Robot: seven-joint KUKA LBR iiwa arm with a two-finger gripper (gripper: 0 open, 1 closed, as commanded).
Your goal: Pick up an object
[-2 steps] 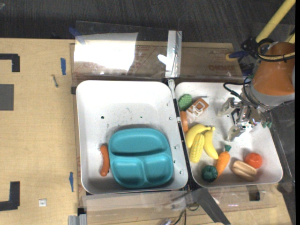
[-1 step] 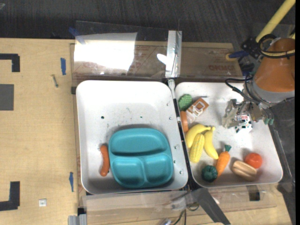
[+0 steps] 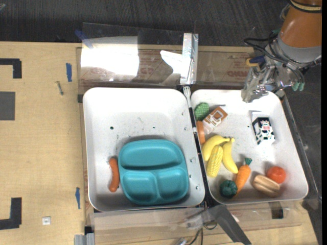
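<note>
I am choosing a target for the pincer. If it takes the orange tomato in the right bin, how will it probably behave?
The tomato looks round and glossy, so it may slip or roll away if pinched off-centre. It looks like a plastic toy, probably light and rigid. It lies beside the bread roll near the bin corner, which may block rolling.

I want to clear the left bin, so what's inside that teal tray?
The teal tray shows three bare compartments, nothing lying in them. An orange sausage lies beside it on the left bin floor. Whatever sits under the tray is covered.
</note>
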